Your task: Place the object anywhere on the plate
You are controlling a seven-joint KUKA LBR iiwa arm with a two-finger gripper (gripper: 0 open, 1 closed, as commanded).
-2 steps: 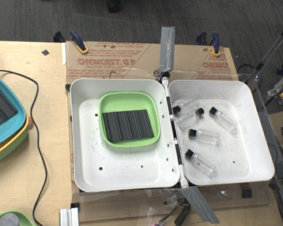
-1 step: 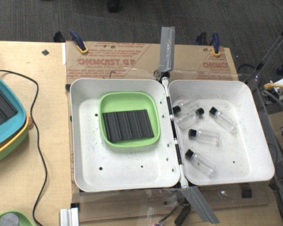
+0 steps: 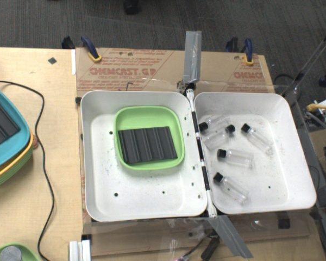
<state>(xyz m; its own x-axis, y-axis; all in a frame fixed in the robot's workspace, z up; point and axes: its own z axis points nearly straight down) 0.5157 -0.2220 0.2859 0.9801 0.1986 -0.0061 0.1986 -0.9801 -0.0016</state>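
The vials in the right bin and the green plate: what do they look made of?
Vials: clear, likely plastic or glass, see-through bodies with black caps. Green plate: looks like matte moulded plastic, uniform colour, rounded rim; a dark ribbed insert lies on it, possibly rubber or plastic.

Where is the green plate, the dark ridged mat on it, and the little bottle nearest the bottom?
green plate [image 3: 148, 116]: camera view, on its top rim.
dark ridged mat [image 3: 150, 144]: camera view, on the mat's middle.
little bottle [image 3: 229, 187]: camera view, on its clear body, right bin.

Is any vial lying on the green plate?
No, the green plate carries a dark ridged insert; the vials lie in the right bin.
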